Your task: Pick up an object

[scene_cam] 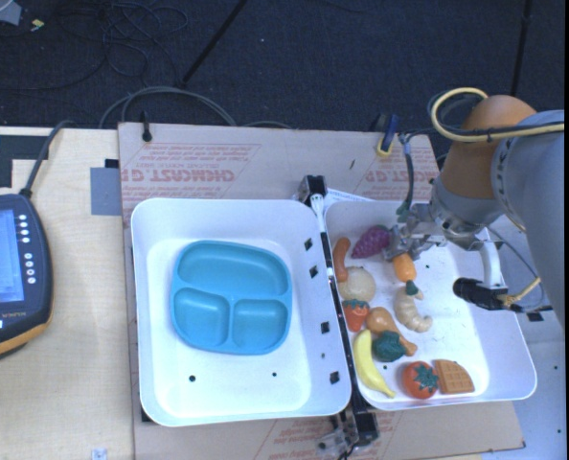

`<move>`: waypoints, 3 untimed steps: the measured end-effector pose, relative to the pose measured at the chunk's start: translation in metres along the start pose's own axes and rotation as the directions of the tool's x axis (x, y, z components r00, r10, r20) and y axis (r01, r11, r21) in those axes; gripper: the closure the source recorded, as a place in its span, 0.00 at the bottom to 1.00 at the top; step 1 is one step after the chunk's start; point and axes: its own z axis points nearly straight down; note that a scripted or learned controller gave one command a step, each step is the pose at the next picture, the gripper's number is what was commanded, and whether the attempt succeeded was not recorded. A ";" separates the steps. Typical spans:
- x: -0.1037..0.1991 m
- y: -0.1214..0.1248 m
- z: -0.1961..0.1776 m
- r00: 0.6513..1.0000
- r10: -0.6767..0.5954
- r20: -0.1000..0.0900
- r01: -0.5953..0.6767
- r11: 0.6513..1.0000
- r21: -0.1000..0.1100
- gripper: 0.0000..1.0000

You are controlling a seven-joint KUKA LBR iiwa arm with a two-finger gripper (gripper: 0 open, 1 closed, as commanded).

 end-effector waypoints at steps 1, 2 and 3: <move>0.083 0.003 -0.214 1.000 -0.007 0.002 0.008 1.000 -0.026 1.00; 0.171 -0.002 -0.110 1.000 -0.008 -0.002 0.008 1.000 0.004 1.00; 0.176 -0.056 -0.245 1.000 -0.003 0.000 0.003 1.000 -0.019 1.00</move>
